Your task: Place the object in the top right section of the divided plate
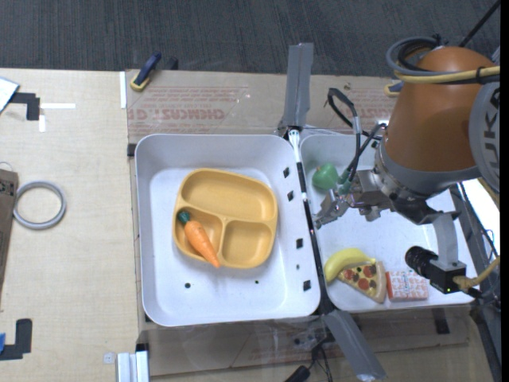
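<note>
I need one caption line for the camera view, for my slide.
KUKA arm's gripper hovers over the right bin near a green object; toy carrot lies in the yellow divided plate, left bin.

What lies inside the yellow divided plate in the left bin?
A toy carrot lies in the yellow divided plate, across its lower-left section. The plate's surface under the carrot is covered.

I'm looking down on a pale wooden bench (64,293) with dark grey carpet (199,14) beyond it. A roll of tape (36,204) lies at its left, and brown cardboard (207,106) sits behind the bins.
</note>
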Action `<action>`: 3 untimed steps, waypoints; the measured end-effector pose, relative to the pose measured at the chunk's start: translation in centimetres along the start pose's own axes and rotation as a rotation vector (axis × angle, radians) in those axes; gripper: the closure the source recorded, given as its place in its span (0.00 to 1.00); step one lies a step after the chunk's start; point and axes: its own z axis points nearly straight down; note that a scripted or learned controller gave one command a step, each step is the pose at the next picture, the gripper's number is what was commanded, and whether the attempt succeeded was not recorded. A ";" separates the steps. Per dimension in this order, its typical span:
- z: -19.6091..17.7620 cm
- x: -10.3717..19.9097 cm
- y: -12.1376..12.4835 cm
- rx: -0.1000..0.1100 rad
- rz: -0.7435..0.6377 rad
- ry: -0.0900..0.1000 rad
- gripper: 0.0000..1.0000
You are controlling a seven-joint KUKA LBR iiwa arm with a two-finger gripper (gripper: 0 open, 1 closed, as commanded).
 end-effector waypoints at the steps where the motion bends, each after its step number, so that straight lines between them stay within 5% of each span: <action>1: -10.4 -7.5 -0.6 -0.003 0.126 0.000 0.00; 2: -15.9 -15.4 1.5 -0.002 0.314 0.000 0.00; 3: -8.3 -21.5 -1.8 -0.002 -0.020 0.001 0.00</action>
